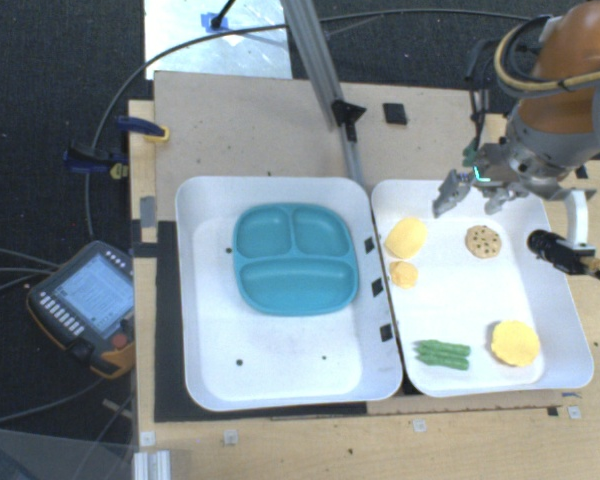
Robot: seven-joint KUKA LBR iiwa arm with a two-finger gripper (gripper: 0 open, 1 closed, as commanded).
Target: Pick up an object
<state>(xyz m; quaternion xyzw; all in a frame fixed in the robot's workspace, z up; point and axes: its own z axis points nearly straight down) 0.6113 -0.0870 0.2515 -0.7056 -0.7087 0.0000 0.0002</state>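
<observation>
While the grey arm with its orange band point(570, 58) hangs over the far right corner of the table point(250, 128), its gripper point(476, 198) hovers above the far edge of the right shallow white bin point(570, 368), jaws spread apart with nothing between them. To the left, the left shallow white bin point(210, 368) carries a blue plastic divided plate point(295, 258), well apart from the gripper.

Candidates for the pick all lie in the right bin: a flat round yellow piece point(515, 342) in the near right part, a rounded yellow lump point(406, 236) near the left wall, a bunch of green toy beans point(443, 354) toward the near edge, a round brown speckled cookie point(483, 241) just near of the gripper, and a small yellow-orange bit point(404, 274) just beside the lump.

The likeliest failure, I judge, is a descent that closes on air: the cookie and flat yellow piece lie low against the bin floor, so the jaws may skid over them. The lump and small bit sit close to the left wall and to each other, so one finger could strike the wall or nudge the neighbour. The middle of the right bin is bare, giving open room to come down.
</observation>
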